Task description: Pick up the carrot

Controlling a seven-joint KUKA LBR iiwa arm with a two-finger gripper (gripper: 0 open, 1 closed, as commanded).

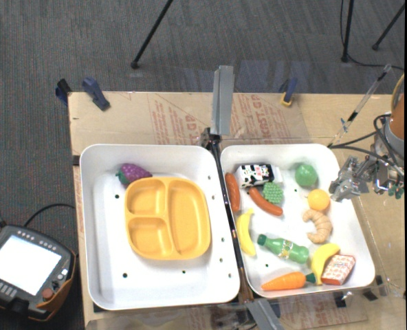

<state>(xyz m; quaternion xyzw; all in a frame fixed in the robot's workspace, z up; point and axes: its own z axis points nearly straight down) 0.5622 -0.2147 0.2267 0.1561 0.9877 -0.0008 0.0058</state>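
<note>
Item: carrot [284, 281], lying at the front edge of the right bin [366, 249], beside a green bottle [284, 248]. My claw [346, 181] hovers at the bin's right rim, well apart; grip state indeterminable.

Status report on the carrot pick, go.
Hand at the right bin's right rim, holding nothing. Carrot flat along the near wall, untouched. Green bottle and banana crowd it.
</note>
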